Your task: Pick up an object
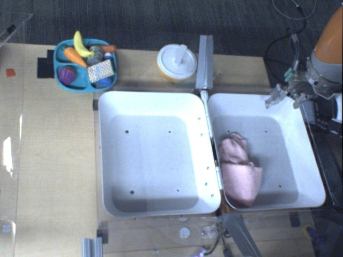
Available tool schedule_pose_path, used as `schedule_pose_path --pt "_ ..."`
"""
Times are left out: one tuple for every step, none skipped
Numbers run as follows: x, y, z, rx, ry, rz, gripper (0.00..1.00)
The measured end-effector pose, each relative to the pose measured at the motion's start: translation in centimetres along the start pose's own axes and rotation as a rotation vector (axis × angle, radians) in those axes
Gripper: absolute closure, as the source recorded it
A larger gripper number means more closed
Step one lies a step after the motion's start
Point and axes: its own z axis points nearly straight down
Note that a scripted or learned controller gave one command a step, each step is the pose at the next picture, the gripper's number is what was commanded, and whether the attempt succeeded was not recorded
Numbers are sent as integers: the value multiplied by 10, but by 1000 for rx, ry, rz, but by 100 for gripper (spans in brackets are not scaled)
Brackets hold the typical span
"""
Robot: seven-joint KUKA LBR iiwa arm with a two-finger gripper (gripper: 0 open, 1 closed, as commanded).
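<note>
Grey arm [328, 63] with orange band at upper right, tool [284, 96] spread, holding nothing.

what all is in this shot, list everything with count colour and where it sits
bins: 2, white, side by side on the bench
cloth: 1, pink, crumpled in the right bin by its left wall
tray: 1, blue, far left of the bench, holding toy food including a yellow banana and an orange carrot
lidded cup: 1, white lid on yellow, behind the left bin
metal bar: 1, grey, behind where the bins meet
arm: 1, grey with orange band, upper right
tool: 1, over the right bin's far right corner
</note>
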Motion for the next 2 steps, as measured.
schedule_pose_path --pt "73 -34 110 2 1 -57 0" --pt "81 -76 118 -13 -1 -46 0"
